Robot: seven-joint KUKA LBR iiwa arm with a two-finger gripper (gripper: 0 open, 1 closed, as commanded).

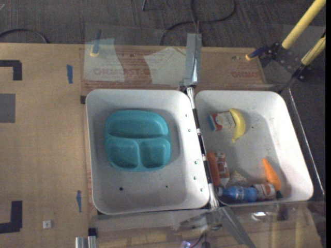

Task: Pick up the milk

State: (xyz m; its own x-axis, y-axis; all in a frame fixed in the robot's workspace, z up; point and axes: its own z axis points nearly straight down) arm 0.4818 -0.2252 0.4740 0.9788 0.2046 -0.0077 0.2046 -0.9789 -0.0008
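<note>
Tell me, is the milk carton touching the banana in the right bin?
Touching. In the camera view, the milk carton lies directly against the banana, with no white bin floor visible between them.

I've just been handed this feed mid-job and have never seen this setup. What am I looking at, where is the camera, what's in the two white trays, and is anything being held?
The one camera sits above a wooden bench, looking down at a slant. Two shallow white bins stand side by side. The left bin holds a teal divided plate with three compartments. The right bin holds toy groceries: a small carton, probably the milk, with a yellow banana beside it near the back; an orange carrot toward the right; and along the front a blue bottle and some small packets I cannot identify. The yellow poles at top right look like stand parts. Nothing looks lifted; the carton lies in its bin.
</note>
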